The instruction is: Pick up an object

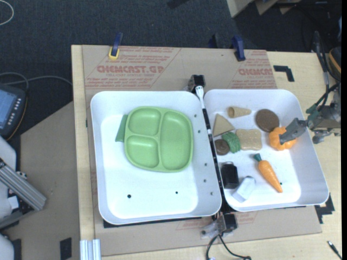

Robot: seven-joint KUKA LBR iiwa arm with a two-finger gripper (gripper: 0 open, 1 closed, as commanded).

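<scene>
While the green plate [159, 138] sits alone in the left bin [108, 145], the right bin [309, 167] has the food toys, carrot [269, 175] included. At mid right the end effector [295, 129] touches an orange pepper [282, 138]; can't tell its grip state. Looks like the grasp step: next it needs a firm squeeze, then lift.

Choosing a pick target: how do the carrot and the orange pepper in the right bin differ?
The carrot is long and tapered, lying flat at a slant; the orange pepper is short and rounded. The carrot lies apart from the tool, near the bin's front; the pepper sits right at the tool's tip, nearer the right wall. The carrot has a green stem end; the pepper's stem I cannot make out. Both are orange and in the right bin.
</scene>
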